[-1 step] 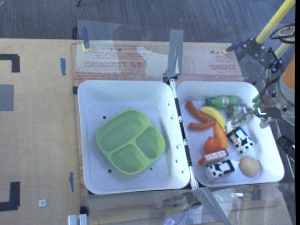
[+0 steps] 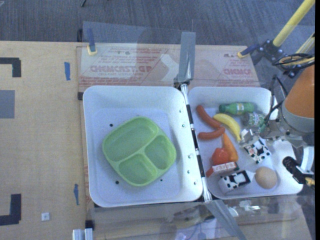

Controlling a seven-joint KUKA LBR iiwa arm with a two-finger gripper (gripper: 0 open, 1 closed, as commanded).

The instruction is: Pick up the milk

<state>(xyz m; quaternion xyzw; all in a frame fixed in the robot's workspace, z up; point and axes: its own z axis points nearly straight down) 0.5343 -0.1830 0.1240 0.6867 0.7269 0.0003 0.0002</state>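
Tool low over the right bin, near its right wall; grip state: can't tell.
Cow-print milk carton lies near the bin's front edge, apart from the tool, egg just right of it, second cow-print carton under the tool. Green plate in the left bin.

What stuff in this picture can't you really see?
- Gripper, camera view: metal parts blur against a crinkly clear wrapper, so its state is unreadable.
- Black-and-white cow-patterned milk carton: partly hidden by the gripper.
- Grey and orange arm: cut off by the right edge.
- Green plastic bottle: label too small to read.
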